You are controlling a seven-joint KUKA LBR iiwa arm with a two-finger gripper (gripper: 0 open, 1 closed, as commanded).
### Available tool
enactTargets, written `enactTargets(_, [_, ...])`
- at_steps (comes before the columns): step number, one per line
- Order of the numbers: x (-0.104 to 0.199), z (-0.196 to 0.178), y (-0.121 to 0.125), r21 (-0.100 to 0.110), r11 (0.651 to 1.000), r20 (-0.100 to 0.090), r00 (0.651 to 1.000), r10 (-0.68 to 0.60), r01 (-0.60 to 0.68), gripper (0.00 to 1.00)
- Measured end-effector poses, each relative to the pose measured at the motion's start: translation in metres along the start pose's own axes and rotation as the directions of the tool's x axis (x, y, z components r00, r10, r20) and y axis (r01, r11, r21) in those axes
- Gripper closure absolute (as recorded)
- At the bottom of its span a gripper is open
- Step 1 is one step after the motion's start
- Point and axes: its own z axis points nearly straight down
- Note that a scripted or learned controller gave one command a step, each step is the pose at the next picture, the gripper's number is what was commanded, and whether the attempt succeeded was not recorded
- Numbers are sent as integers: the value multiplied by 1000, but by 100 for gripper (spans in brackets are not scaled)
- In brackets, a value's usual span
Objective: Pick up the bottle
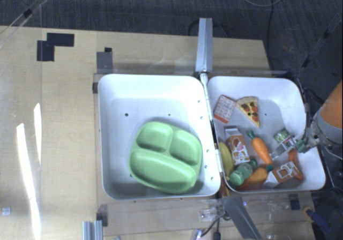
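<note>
The bottle [237, 148] lies in the right bin [278, 86], left of its middle. It is small, with a brown and red label and a white cap pointing to the far side. An orange carrot [261, 149] lies right beside it. My gripper [296, 145] reaches in low over the right bin's right side, next to a small green-and-white can [282, 137]. It is about a hand's width to the right of the bottle, with the carrot between them. The grey arm with its orange band [331, 111] enters at the right edge.
The right bin also holds a pizza slice [249, 109], a red-and-white carton [224, 108], a banana [225, 158], a green pepper [242, 172], an orange toy [257, 175] and a juice carton [285, 172]. A green divided plate [166, 157] lies in the left bin [123, 105].
</note>
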Motion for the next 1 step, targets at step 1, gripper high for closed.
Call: enactTargets(1, [-28,35,67,5,999,-6,999,40,-40,0])
